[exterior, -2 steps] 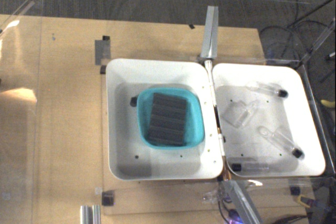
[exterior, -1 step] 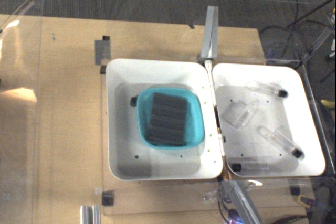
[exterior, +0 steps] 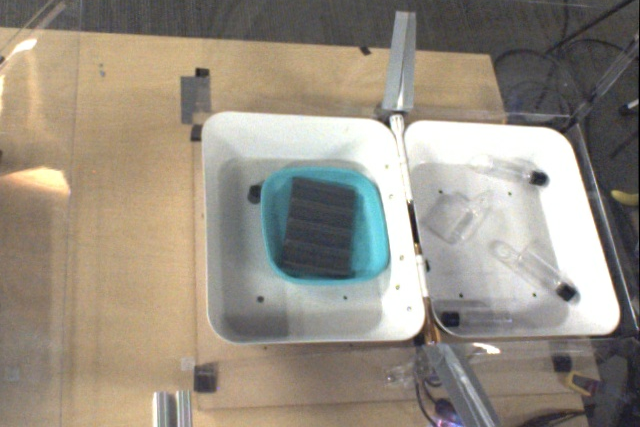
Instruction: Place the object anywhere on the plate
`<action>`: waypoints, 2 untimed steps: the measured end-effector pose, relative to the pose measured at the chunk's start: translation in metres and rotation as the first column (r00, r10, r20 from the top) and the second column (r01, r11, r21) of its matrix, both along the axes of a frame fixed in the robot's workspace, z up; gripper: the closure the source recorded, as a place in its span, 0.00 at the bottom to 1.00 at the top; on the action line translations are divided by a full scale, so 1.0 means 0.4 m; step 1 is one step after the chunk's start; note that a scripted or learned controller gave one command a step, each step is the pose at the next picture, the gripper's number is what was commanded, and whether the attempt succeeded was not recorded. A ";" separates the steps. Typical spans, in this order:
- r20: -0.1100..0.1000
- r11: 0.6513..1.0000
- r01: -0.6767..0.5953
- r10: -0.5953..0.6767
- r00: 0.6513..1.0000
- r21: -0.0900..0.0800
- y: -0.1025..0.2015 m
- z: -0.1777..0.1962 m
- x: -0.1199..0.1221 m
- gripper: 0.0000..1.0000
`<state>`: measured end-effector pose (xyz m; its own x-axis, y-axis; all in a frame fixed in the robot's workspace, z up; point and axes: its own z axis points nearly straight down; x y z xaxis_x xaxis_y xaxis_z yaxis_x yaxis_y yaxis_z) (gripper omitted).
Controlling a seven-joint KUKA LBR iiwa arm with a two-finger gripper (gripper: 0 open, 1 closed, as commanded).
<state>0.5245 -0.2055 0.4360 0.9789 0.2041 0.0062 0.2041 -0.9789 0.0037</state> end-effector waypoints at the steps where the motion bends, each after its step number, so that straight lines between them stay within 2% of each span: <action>1: 0.001 1.000 0.001 -0.001 1.000 -0.001 -0.001 0.000 -0.091 0.00; 2: 0.001 1.000 0.001 -0.001 1.000 -0.001 -0.001 0.000 -0.091 0.00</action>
<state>0.4881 -0.2059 0.4359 0.9792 0.2030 0.0070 0.2030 -0.9792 0.0044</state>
